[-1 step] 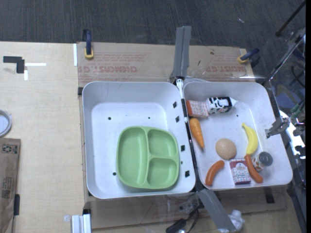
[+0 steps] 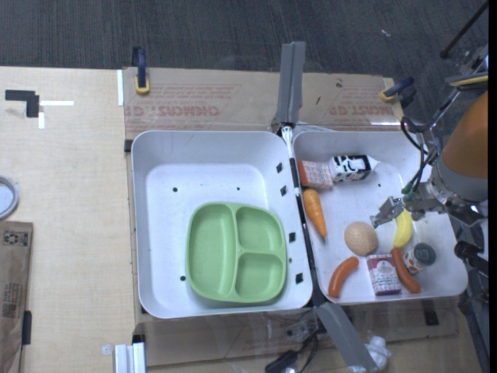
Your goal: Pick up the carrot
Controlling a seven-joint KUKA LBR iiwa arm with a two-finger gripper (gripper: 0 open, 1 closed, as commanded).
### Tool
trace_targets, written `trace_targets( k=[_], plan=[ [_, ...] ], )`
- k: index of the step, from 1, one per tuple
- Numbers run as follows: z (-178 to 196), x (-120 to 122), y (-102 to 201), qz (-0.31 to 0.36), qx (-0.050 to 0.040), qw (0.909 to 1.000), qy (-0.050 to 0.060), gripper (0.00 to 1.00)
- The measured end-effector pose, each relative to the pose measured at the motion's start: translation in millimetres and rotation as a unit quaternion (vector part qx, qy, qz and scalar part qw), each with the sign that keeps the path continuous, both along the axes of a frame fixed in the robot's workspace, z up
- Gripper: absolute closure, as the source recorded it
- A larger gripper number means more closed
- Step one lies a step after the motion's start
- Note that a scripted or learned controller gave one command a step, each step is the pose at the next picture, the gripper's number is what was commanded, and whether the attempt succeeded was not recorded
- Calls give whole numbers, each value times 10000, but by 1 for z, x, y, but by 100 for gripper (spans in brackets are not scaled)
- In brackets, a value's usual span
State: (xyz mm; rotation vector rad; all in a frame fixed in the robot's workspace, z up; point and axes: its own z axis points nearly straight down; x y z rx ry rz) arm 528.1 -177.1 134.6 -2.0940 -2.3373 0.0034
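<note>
Orange carrot [image 2: 314,212] lies against the right bin's [image 2: 342,141] left wall, just below a small red packet [image 2: 315,175]. Well to its right, the gripper [image 2: 390,210] hovers beside the banana [image 2: 402,228], fingers spread apart and grasping nothing.

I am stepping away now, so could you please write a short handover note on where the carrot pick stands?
Gripper: over the right bin, beside the banana, with nothing between its fingers.
Carrot: lying in the right bin along its left wall, just below the orange carton, well apart from the gripper.
Nearby: egg, sausage, milk carton. The green divided plate sits in the left bin.
Done: nothing yet.
Left: move to the carrot, grasp, lift.
</note>
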Motion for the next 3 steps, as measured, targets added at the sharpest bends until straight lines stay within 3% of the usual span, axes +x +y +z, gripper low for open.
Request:
trace_targets(
  k=[1,2,3],
  plan=[
    [-45,13,74,751,2,9972,1,0],
    [-37,13,73,731,3,9973,7,100],
    [56,31,99,2525,2,9676,-11,100]
  ],
)
